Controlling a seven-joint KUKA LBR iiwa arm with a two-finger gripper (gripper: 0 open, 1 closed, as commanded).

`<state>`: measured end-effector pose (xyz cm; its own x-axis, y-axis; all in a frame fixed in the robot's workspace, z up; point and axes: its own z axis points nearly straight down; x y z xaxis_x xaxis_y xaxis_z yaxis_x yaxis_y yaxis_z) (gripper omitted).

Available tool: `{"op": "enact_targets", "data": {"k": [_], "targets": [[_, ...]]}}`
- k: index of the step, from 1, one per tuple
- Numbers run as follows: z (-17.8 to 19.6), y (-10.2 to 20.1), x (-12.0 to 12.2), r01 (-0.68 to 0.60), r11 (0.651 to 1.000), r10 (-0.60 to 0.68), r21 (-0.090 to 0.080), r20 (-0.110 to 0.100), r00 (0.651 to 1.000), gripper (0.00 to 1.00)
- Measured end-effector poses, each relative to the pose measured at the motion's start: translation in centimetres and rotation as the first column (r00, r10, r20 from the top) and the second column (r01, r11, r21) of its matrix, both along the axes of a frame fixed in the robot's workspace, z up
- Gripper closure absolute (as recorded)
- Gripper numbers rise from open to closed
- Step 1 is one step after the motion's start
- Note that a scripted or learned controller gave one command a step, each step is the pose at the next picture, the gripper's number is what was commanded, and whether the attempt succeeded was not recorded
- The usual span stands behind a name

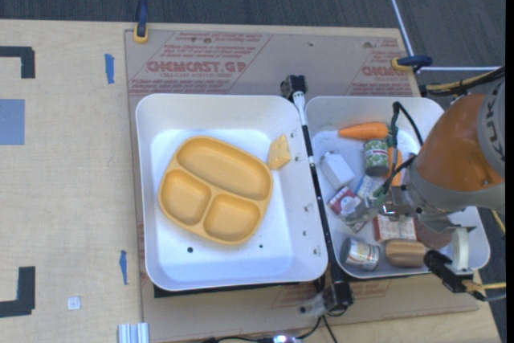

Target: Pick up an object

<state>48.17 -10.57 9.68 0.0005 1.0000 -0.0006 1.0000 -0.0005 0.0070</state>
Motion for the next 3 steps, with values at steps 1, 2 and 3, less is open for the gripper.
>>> {"op": "enact_targets", "data": {"k": [1,2,3], "targets": [[1.1,-0.1,0.2,0.001,1.000,-0.001,-0.004,0.009,1.000,1.00],[8.8,7.9,0.6,-0.003,1.000,0.003,0.002,-0.004,1.000,1.00],[8.8,7.8,0.5,-0.002,1.000,0.002,0.001,-0.005,1.000,0.00]]}}
